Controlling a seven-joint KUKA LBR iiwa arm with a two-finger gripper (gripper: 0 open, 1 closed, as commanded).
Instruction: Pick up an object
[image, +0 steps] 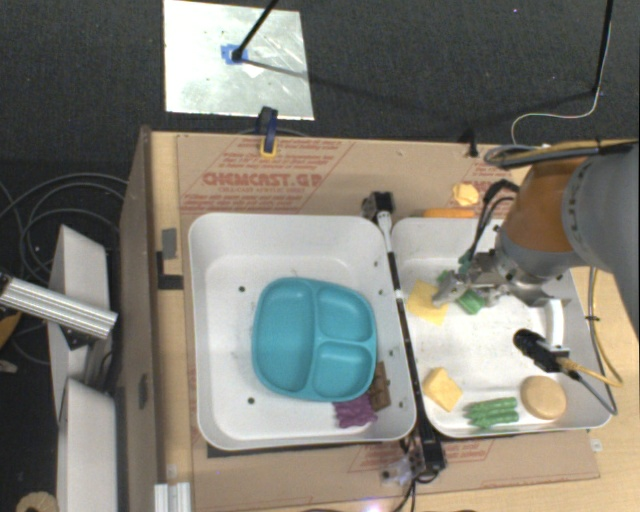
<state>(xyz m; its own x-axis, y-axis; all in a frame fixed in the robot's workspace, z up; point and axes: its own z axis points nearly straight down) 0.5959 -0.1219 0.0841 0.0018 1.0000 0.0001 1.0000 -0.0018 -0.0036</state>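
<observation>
In the right bin (578, 300), the gripper (462, 288) hangs low just right of a yellow block (427, 303); whether its jaws are apart is unclear. Best to centre over the block before closing.

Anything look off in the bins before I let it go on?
Mostly fine. The teal divided plate sits askew in the left bin, with a purple piece and a brown piece wedged against its lower right edge. In the right bin, the hand is low by a yellow block.
</observation>
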